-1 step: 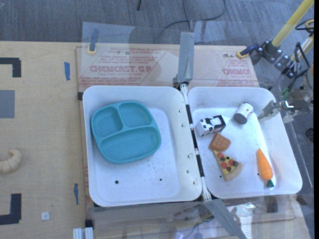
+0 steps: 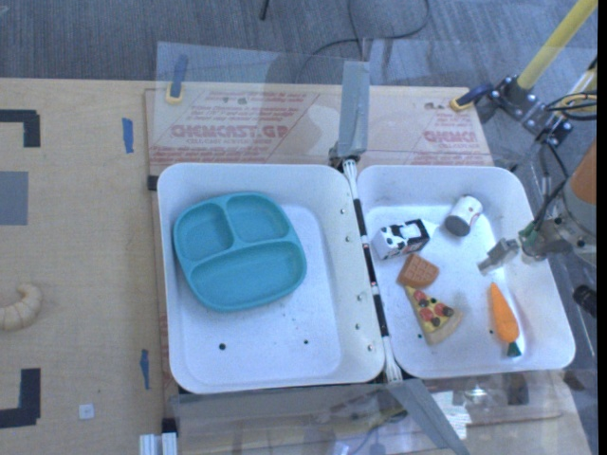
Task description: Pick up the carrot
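Gripper [image 2: 507,249] sits at the right side of the right bin [image 2: 541,192], low over the bin floor, w/ the arm coming in from the right edge; a grey finger-like piece juts out to the left, but the view is too small and blurred to tell whether it's open or closed, and nothing is seen held in it. Carrot [image 2: 504,318] lies just below the gripper, apart from it, near the bin's right wall: orange body running roughly top-to-bottom, green end pointing toward the near corner. To the left of the carrot, a toy pizza slice [image 2: 433,312] lies on the bin floor, w/ a small brown waffle-like square [image 2: 417,272] touching or just beside its upper end. Above that is a black-and-white cow-like toy [image 2: 398,238], close to the divider btwn bins. A small grey-and-white cylinder [image 2: 463,215] lies tilted up-right of the toy, near the bin's back. Left bin [image 2: 190,349] holds a teal divided plate [image 2: 239,250] w/ three compartments, set toward its back-left. Both bins rest on a wooden bench [image 2: 76,254], which has blue tape bits and black corner marks; a pale curved object [image 2: 19,307] lies at the bench's far left edge.
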`<state>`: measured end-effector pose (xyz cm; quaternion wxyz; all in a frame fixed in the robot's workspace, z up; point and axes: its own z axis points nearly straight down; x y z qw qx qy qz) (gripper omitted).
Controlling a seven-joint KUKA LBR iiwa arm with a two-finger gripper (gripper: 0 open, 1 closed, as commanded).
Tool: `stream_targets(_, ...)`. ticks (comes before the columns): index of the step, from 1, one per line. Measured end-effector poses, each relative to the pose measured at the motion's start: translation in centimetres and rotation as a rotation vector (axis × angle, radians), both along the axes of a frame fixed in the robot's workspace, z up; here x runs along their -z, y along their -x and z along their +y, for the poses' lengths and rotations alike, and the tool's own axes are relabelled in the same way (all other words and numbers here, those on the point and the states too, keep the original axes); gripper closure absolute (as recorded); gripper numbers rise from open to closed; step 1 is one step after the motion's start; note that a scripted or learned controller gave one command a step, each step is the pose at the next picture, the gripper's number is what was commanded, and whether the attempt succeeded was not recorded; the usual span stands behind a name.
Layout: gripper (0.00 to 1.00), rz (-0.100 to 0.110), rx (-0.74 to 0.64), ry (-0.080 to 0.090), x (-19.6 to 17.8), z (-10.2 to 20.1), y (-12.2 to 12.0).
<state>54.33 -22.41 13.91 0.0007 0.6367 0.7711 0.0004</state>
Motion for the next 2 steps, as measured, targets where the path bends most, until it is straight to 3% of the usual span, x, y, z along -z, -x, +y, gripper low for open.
stream_targets(1, 0.0, -0.002, 0.012, -0.007, 4.6, 0.52, 4.33)
stream_targets(2, 1.0, -0.005, 0.019, -0.002, 3.65, 0.14, 4.42)
